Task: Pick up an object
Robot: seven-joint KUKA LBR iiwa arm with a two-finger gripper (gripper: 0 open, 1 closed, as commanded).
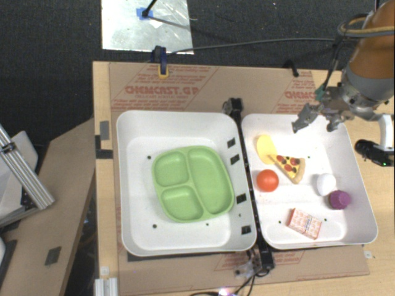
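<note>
The gripper (pixel 316 119) hangs over the far edge of the right bin (pixel 358 184), its two fingers spread apart with nothing between them and nothing touching them. Above and to the right of it rises the grey arm (pixel 370 60) with its orange band.

Below the gripper, toward the near side of the bin, lie the objects it could take. Nearest are a yellow banana-like piece (pixel 265 147) and a toy pizza slice (pixel 291 166), the two just beside each other, down and a little left of the fingers. A red tomato (pixel 267 180) sits below those. Down and to the right lie a white egg (pixel 325 183) and a purple piece (pixel 339 198), touching or nearly so. Farthest, by the near wall, is a pink-and-white packet (pixel 305 222).

Well to the left of the gripper, the left bin (pixel 133 165) carries a green compartment tray (pixel 192 182). Both bins rest on a tan worktop (pixel 203 82) with red lettering, and beyond it the floor is dark.
</note>
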